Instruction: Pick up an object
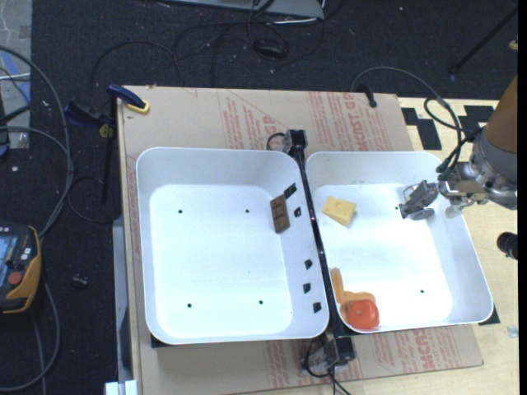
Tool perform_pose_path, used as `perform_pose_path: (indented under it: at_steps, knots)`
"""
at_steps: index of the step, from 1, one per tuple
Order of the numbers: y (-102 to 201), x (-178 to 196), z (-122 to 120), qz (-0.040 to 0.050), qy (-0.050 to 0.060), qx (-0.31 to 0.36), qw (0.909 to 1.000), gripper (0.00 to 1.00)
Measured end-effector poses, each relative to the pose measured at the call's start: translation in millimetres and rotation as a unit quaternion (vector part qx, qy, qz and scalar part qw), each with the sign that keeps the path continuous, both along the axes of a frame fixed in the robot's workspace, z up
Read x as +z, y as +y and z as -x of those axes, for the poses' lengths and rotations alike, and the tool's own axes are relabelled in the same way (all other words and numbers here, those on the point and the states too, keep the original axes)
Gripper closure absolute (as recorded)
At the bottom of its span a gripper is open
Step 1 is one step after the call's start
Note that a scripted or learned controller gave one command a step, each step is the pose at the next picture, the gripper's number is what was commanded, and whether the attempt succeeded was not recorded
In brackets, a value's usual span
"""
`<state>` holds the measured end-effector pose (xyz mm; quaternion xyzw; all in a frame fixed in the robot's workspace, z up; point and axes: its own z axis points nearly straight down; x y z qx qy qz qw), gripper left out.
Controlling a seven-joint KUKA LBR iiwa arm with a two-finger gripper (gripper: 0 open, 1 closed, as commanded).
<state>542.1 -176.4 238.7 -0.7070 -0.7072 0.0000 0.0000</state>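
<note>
Contents, right shallow white plastic bin [461, 245]: one pale yellow wedge-shaped block [339, 211] near the far-left corner, one red-orange round object with an orange strip [359, 307] in the near-left corner, both well apart from the grey two-finger gripper [416, 202], which hangs over the bin's far-right area with nothing seen between its fingers, whether spread or closed cannot be told. Contents, left shallow white plastic bin [156, 245]: one small dark brown rectangular piece [280, 215] against the right wall.
</note>
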Motion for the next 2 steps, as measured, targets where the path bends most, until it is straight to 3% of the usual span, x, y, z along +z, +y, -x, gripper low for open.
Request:
perform_pose_path:
  at_steps: [2]
  knots:
    - [-27,31,-6,0.0004,-0.001,0.0,1.0,0.0]
